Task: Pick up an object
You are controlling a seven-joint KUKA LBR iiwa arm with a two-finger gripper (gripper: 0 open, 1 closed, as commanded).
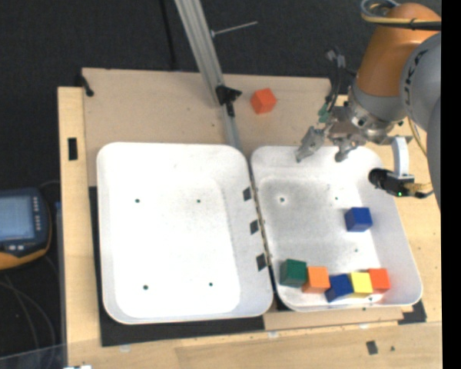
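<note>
Five little cubes sat lined up along the near edge of the right bin (292,160), a lone blue cube (358,219) mid-bin looking light, rigid and easiest to pinch by opposite flat sides, while the claw (323,154) hovered open and empty over the far rim.

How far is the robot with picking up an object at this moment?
Nothing looks picked up yet. The gripper hangs open over the far edge of the right bin, with nothing between its fingers. The blue cube sits alone in that bin, and a row of cubes lies along its near wall. An orange cube rests on the bench beyond the bins. Descending, gripping and lifting are all left.
</note>
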